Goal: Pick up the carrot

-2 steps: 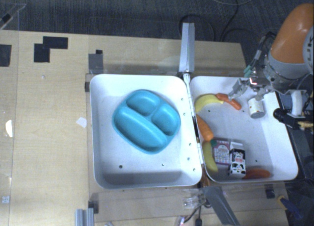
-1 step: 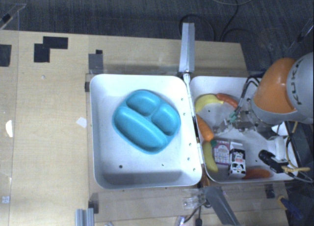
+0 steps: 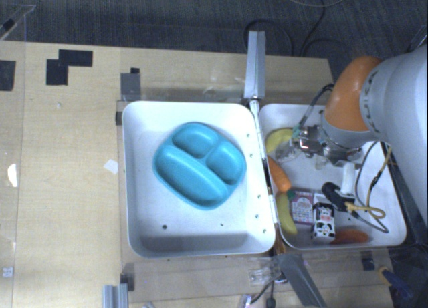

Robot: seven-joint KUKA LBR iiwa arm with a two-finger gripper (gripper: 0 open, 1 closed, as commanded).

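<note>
Carrot (image 3: 279, 176) in right bin (image 3: 394, 230) (left edge)

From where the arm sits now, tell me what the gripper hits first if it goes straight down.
Probably the yellow-green fruit at the right bin's upper left, just beside the gripper. The carrot lies nearer the camera along the divider. Depth is unclear from this slanted view.

Pale wooden bench (image 3: 67, 186), two white bins (image 3: 144, 233) side by side, black tape marks (image 3: 67, 65)

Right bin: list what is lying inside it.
In the right bin: a carrot along the left wall, a yellow-green fruit, a corn cob, a small carton, a packet, a reddish item. The arm covers the far-right part.
</note>
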